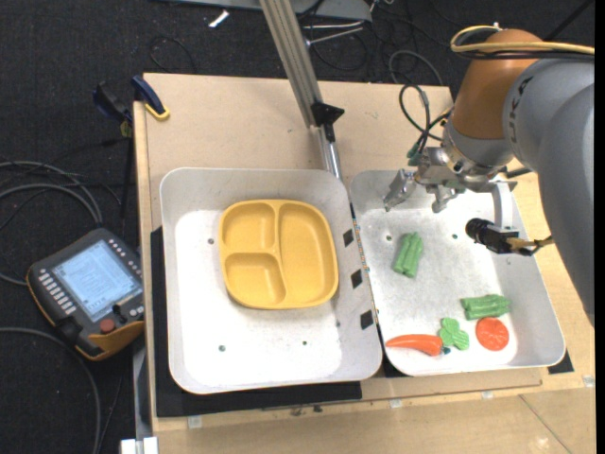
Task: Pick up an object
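1. Overhead, grey arm with orange band [492, 83] reaches in from the right, wrist bent down over right white bin's [529, 282] far edge.
2. Gripper [417, 193]: fingers spread, released, nothing between them.
3. Right bin: two green ridged pieces [408, 253] [486, 305], one orange carrot [416, 344], one green leafy piece [455, 334], one red tomato slice [492, 333].
4. Left white bin [189, 329]: one yellow three-section plate [279, 253].

left bin [189, 253]: white, holds a yellow divided plate [279, 253]. right bin [529, 301]: white, faintly speckled. in it: a green ridged piece [408, 253], a second green piece [486, 305], a small bright green piece [455, 334], an orange-red carrot [414, 344], a red-orange round slice [492, 334]. arm [558, 93]: grey with orange band. bench [227, 121]: tan. floor [57, 45]: black.
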`<state>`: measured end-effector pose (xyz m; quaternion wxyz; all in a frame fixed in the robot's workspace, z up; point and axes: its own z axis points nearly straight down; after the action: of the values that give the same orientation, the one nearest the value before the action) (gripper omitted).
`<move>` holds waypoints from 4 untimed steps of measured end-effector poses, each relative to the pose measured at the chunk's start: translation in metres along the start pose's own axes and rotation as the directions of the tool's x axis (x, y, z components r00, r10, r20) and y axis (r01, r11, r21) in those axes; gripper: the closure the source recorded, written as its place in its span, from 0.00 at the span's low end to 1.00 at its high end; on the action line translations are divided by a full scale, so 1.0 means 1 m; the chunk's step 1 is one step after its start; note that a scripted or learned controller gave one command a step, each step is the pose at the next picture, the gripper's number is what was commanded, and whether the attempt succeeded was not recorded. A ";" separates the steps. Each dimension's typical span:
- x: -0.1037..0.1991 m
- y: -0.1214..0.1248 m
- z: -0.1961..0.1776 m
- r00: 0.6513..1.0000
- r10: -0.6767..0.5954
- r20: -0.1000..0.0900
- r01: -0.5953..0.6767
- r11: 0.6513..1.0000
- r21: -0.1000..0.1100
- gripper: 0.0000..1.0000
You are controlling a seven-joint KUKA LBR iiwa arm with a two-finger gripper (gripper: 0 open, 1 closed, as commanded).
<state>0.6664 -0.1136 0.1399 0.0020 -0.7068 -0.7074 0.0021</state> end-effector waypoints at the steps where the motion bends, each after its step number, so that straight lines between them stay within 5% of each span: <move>1: 0.001 -0.001 0.048 1.000 0.000 0.000 0.000 1.000 -0.001 0.00; 2: 0.001 0.001 0.034 1.000 -0.001 0.001 0.001 1.000 -0.008 1.00; 4: 0.003 0.000 -0.078 1.000 -0.001 0.001 0.001 1.000 -0.014 1.00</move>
<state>0.6664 -0.1107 0.2181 -0.0034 -0.7063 -0.7079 -0.0023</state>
